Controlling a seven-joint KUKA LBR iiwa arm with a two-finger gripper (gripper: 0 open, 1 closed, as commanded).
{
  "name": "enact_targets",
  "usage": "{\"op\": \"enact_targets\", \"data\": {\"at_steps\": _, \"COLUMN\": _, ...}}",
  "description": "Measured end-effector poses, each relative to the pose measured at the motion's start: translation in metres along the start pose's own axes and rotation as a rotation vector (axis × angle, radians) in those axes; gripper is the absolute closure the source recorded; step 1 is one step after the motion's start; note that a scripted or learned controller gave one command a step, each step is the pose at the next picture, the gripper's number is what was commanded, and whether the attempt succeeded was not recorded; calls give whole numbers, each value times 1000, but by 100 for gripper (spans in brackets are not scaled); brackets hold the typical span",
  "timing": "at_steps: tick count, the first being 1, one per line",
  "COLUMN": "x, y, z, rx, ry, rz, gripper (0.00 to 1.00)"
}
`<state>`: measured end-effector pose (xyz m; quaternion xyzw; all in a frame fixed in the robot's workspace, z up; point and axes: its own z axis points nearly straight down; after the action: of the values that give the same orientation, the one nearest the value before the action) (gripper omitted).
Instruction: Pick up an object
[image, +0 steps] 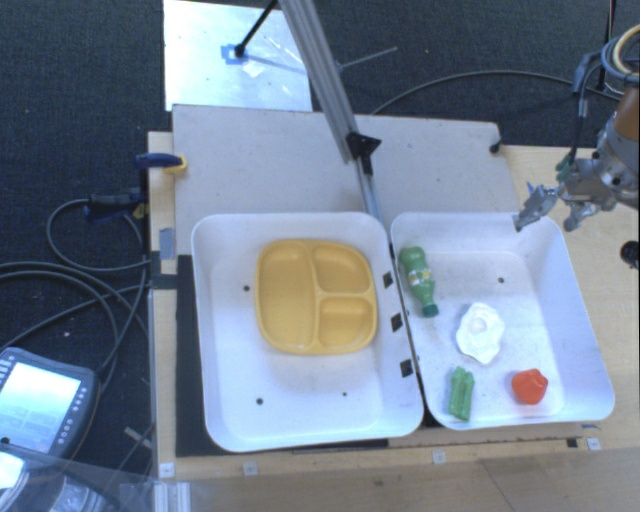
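Hovering above the far right corner of the right bin (590, 330), the hand (548, 208) has its two fingers spread apart, and nothing is between them. Four small things lie in this bin, all below the hand in the view. The green bottle (418, 280) lies on its side near the left wall, at about 8 o'clock from the hand. The white fried-egg toy (480, 332) rests near the middle of the bin, at about 7 o'clock from the hand, just beside the bottle but apart from it. A green pod-like piece (460, 392) lies near the front wall, at 6 o'clock from the egg. The red piece (530, 386) sits at the front right, almost at 6 o'clock from the hand. These things do not touch each other. The left bin (215, 330) carries a yellow divided plate (316, 296). A grey pole (330, 85) crosses the table (250, 160) behind the bins.
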<state>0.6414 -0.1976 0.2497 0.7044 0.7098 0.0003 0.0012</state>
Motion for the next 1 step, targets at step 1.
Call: {"op": "enact_targets", "data": {"at_steps": 1, "x": 0, "y": 0, "z": 0, "rx": 0, "ry": -1, "rz": -1, "gripper": 0}}
